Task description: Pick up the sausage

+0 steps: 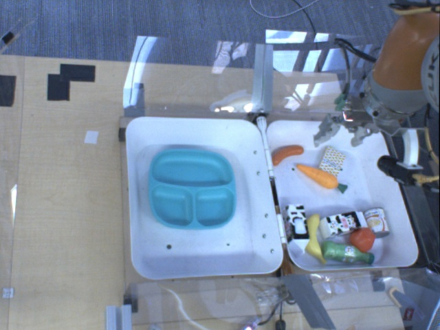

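The sausage (287,154), a short orange-brown link, lies near the left wall of the right bin (402,205), at its far end. My gripper (342,133) hangs over the far part of that bin, to the right of the sausage and apart from it. Its two grey fingers (325,130) are spread open with nothing between them. Just under the gripper lies a small checkered packet (333,160).
A carrot (319,176) lies beside the packet. At the right bin's near end are a banana (313,237), a milk carton (342,224), a green bottle (347,254), a tomato (362,239) and a can (376,221). The left bin (144,253) holds a blue divided plate (192,188).
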Controlling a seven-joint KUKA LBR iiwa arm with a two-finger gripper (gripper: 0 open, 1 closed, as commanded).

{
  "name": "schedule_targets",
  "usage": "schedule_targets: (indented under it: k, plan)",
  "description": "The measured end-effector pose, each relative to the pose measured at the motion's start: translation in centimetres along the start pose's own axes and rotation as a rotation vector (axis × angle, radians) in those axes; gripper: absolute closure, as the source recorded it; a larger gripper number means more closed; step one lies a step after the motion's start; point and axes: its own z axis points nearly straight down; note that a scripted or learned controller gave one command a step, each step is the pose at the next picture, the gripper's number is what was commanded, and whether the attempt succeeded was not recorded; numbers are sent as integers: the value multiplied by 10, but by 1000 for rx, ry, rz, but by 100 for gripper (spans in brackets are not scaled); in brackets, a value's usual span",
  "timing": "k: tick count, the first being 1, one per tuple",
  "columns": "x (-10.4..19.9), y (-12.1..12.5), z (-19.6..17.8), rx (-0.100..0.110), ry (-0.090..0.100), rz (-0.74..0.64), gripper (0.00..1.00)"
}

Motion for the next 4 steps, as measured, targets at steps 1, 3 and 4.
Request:
schedule_targets:
  k: [1,3,4]
  plan:
    - [20,-36,124,1,0,-178,0]
    - [75,32,32,-4,0,-249,100]
    - [92,5,20,-3,0,-500,100]
